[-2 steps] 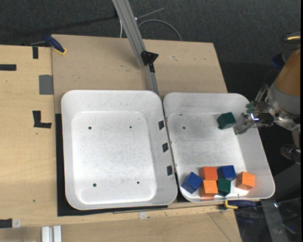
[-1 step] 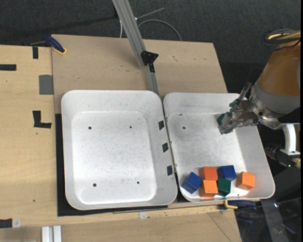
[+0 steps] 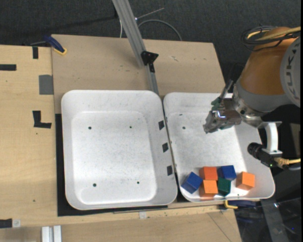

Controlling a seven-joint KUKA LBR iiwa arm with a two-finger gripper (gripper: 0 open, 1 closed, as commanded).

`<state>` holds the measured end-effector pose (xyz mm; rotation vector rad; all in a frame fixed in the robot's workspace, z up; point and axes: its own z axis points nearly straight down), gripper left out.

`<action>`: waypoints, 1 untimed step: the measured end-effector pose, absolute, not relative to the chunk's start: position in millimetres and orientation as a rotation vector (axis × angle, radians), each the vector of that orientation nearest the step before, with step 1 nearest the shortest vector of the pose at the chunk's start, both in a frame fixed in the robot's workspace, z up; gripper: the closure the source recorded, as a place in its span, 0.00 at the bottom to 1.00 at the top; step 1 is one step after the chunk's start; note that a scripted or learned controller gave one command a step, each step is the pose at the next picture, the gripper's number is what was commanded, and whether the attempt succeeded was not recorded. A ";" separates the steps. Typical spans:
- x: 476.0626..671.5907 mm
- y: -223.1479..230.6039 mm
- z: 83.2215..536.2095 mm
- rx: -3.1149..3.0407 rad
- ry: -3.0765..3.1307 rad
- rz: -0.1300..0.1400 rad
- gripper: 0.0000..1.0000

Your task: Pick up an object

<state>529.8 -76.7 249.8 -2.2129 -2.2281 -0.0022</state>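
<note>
Six small blocks lie clustered well below the end effector [image 3: 212,126], at the near end of the same bin. A blue block [image 3: 192,182] sits furthest left, tilted. Beside it come two orange blocks [image 3: 209,173] [image 3: 209,187], then a blue one [image 3: 227,172] above what looks like a dark green one [image 3: 223,186]. Another orange block [image 3: 246,180] lies rightmost, slightly apart.

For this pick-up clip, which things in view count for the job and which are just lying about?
For the job:
- gripper, over the right bin
- blocks along that bin's near edge: two blue, three orange, one green

Lying about:
- left bin
- slanted metal bar
- blue-and-yellow clamp
</note>
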 end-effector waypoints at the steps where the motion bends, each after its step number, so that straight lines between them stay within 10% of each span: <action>1: 530.4 -21.8 255.0 -2.212 -2.228 -0.002 1.00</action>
